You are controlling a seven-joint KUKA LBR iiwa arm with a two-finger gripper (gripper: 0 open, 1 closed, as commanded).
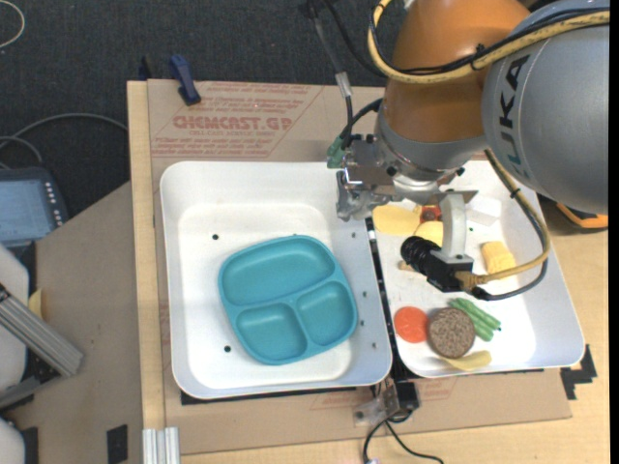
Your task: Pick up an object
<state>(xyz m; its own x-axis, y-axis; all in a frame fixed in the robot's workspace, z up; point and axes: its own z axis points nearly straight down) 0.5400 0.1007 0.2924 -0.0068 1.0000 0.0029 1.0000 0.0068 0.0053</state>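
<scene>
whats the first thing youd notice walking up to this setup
The big grey arm with its orange band looms over the right bin, where small toy foods crowd together: a red disc, a brown round piece and yellow pieces. In the left bin, a teal divided plate lies alone.

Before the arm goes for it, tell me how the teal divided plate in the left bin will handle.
The teal plate looks like moulded plastic, so probably stiff and light. It lies flat in the left bin, unlikely to roll. Its low rim may offer little to pinch.
</scene>
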